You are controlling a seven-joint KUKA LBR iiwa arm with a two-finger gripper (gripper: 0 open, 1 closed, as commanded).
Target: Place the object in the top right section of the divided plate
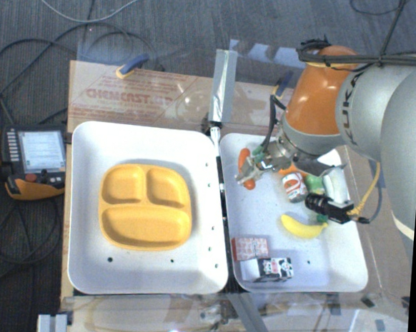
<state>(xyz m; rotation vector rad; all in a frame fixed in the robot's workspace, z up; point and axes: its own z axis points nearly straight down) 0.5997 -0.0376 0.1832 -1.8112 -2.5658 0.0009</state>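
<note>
Hand hovered over the right bin beside an orange object; its grip state was indiscernible.

Fixed overhead camera, slanted, both bins

The grey arm reaches in from the right and bends down at the far right of the scene, its orange band just above the wrist. The gripper hangs below the wrist, pointing left and down.
</note>
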